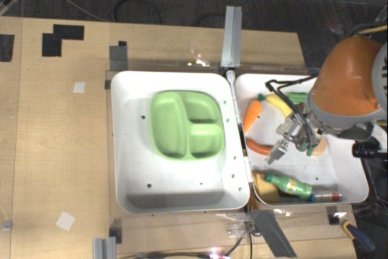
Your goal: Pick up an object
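My gripper hangs over the middle of the right bin, its fingers pointing down and left. Nothing shows clearly between them. Just left of the fingertips lies a red-orange chili. An orange carrot sits further up at the bin's left side, with a yellow banana beside it at the back. A green bottle lies along the bin's front wall, next to a tan object. A pinkish item is partly hidden under the wrist.
The left bin holds a light green divided tray. A metal divider post stands between the bins at the back. The arm's orange band covers the right bin's back right part. Black cable loops near the banana.
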Controlling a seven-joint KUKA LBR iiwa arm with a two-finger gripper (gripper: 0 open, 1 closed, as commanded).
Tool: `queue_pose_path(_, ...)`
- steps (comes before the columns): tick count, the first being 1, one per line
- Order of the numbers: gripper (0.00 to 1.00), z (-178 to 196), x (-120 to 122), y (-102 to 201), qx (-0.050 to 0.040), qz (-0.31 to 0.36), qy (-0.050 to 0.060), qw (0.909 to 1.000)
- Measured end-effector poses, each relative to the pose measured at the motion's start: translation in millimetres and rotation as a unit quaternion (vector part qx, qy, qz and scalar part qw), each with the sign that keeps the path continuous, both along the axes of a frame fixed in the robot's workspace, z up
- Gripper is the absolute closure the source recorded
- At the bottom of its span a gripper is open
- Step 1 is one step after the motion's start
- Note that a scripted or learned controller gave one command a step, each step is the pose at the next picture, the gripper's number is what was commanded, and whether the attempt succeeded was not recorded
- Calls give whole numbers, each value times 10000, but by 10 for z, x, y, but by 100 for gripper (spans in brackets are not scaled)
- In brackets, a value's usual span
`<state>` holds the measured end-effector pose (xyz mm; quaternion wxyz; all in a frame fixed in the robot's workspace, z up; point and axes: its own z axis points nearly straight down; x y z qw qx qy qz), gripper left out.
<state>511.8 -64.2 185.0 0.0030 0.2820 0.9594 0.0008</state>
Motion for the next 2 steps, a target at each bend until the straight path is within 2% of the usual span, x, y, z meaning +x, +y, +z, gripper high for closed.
queue_pose_path(1, 0, -886, 330, -459, -1, -188, 25, 9998)
queue_pose_path(2, 0, -958, 1364, -688, 9, -608, 188, 9980)
